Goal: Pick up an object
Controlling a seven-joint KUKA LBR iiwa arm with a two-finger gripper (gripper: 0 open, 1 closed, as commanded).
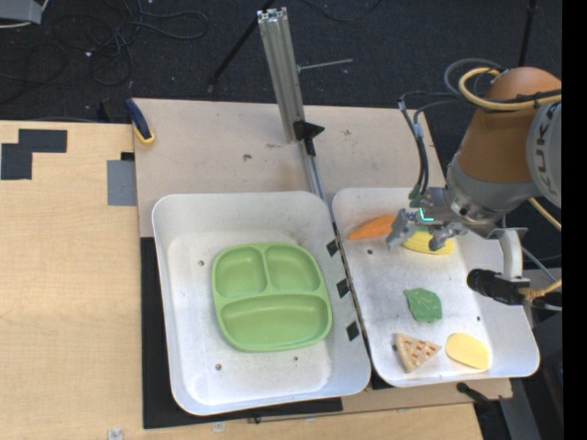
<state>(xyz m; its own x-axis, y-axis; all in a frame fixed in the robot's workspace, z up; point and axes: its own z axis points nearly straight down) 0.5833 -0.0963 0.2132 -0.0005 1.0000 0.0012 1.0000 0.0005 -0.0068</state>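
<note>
The left bin [183, 356] holds a green divided plate [271, 296], lying flat near its middle and well apart from the arm's reach at this moment. The right bin [367, 337] carries the loose pieces. At its far left lies an orange carrot-like piece [371, 228], its long axis running left to right and tilting slightly away toward the right; its right tip sits just beside the gripper [420, 230]. The gripper hangs low over the bin's far end, and directly under and a little right of it lies a yellow piece [431, 244], partly hidden by the metal fingers. From this slant I cannot tell how wide the claw stands, nor whether it touches or grips either piece. My judgement: the yellow piece is the likeliest target, with the carrot close on its left. Nearer in the bin lie a green leafy piece [424, 304], a pizza slice [415, 350] and a yellow oval [468, 350], all well apart from the claw.
</note>
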